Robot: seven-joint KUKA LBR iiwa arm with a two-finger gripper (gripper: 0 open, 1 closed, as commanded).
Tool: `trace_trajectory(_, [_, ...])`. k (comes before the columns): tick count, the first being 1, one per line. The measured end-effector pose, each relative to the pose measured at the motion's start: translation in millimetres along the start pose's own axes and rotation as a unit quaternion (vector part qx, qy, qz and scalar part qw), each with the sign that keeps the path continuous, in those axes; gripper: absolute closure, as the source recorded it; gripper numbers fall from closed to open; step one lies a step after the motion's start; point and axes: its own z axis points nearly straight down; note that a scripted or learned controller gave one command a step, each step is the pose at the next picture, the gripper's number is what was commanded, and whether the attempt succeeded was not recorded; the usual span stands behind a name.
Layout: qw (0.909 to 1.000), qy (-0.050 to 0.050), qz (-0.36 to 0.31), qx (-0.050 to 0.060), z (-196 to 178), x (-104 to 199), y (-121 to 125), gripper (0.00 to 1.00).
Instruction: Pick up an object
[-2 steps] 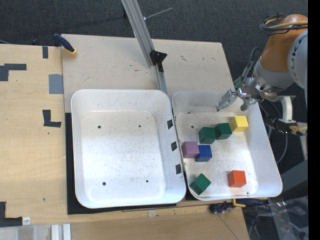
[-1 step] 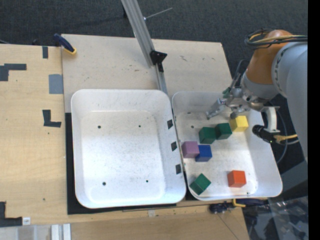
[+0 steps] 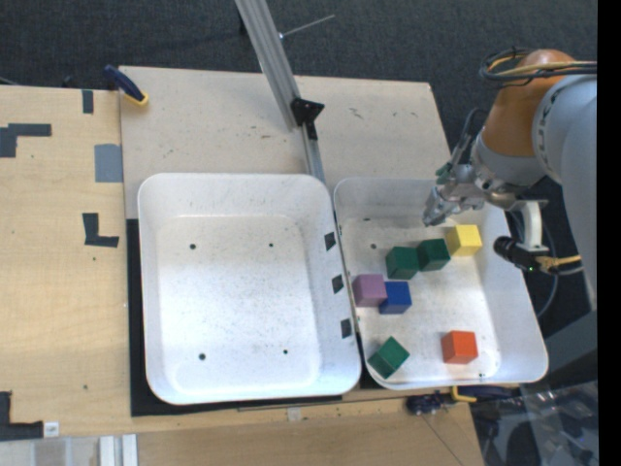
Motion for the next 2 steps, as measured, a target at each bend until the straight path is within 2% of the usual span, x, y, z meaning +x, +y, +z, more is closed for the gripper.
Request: trace_trajectory(2, [1.0,0.0,0.001,-0.003,-96.7,10.6,-6.5,1.0])
